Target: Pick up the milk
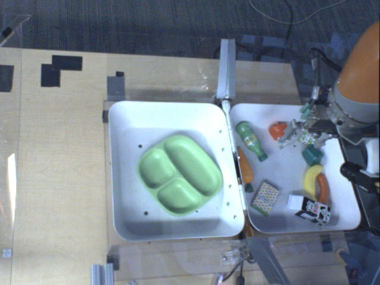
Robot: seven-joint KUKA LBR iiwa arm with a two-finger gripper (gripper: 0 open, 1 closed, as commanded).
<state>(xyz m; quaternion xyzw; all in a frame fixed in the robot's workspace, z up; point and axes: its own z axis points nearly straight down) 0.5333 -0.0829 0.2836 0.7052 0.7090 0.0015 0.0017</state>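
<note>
The reach is judged not yet begun: the milk (313, 209) (black-and-white carton) lies at the right bin's (279, 221) near edge, while the pincer (300, 135), its state impossible to tell, hangs farther back and must be brought nearer.

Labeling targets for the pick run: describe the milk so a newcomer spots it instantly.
Look in the right bin, at its near edge. The milk is the small carton lying there, just below the banana. Its black-and-white cow-patch print sets it apart from its colourful neighbours.
</note>
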